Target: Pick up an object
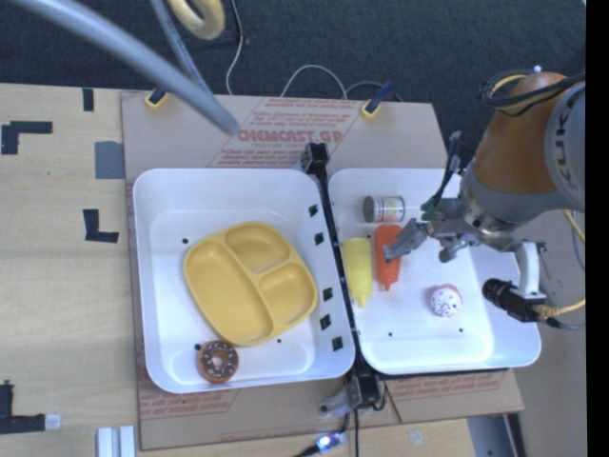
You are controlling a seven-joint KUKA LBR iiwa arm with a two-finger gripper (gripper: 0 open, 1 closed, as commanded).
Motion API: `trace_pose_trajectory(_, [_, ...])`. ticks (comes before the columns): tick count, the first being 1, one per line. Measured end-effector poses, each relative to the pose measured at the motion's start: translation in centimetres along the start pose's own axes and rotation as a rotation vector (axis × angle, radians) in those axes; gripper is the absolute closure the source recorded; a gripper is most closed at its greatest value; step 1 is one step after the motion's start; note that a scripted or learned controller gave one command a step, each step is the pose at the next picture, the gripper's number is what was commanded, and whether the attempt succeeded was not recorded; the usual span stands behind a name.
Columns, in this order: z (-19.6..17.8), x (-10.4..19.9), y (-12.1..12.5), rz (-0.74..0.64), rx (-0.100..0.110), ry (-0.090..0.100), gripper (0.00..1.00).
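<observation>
Two shallow white bins side by side on a cardboard sheet [285, 122] over a wooden tabletop [57, 284], seen from above at a slant. In the left bin [152, 198]: a yellow divided tray [249, 279] lying flat near the middle, and a chocolate doughnut [218, 361] with sprinkles in the near corner, just beside the tray's near edge. In the right bin [514, 350]: a yellow banana [358, 269] lying along the left wall, an orange carrot [387, 255] just right of it and about parallel, a small tin can [385, 208] on its side at the far end near the carrot's top, and a white ball with pink speckles [444, 301] alone toward the near right, well apart from the rest. Reaching in from the right, the grey arm [528, 150] with its orange band, wrist over the right bin. Jaws [428, 241] low over the bin just right of the carrot, one dark finger [404, 241] slanting toward the carrot's upper part; nothing visibly caught between the fingers, and whether spread or clenched cannot be told from this angle. Black divider [328, 255] running between the bins. Blurred grey pole [114, 36] crossing the far left.
</observation>
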State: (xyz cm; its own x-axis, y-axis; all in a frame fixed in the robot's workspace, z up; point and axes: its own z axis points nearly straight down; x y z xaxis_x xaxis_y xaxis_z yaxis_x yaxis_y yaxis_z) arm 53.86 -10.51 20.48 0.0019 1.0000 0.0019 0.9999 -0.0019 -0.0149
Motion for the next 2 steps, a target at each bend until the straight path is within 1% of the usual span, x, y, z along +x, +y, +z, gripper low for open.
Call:
trace_pose_trajectory(1, [-0.6, 0.0, 0.3, -0.004, -0.012, -0.001, 0.0])
trace_pose_trajectory(2, [4.9, 0.0, 1.3, -0.003, -0.009, -0.002, 0.0])
